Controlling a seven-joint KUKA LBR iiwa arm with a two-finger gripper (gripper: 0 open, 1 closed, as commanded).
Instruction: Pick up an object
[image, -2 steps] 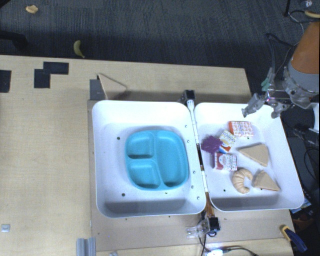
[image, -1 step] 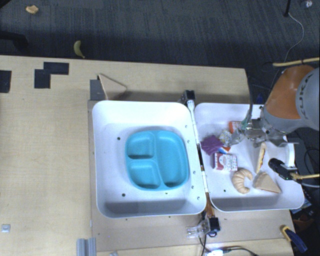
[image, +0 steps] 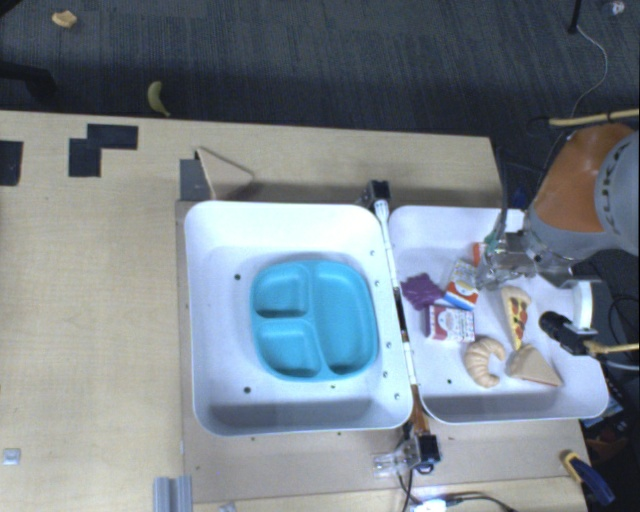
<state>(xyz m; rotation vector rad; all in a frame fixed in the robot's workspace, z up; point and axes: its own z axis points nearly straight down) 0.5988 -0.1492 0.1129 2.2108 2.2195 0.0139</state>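
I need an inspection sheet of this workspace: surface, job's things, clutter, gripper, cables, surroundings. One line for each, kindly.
Surface: bench bears two white bins side by side, left bin and right bin.
Job's things: right bin holds a purple piece, a red-white carton, a croissant, a pizza slice and a tan wedge.
Clutter: blue divided tray in the left bin; black tape marks on the bench.
Gripper: gripper over the right bin's upper part; fingers too blurred to judge.
Cables: thin cable on the floor, upper right; wires at the bench's front edge.
Surroundings: dark carpet with a banana and a small tan thing.
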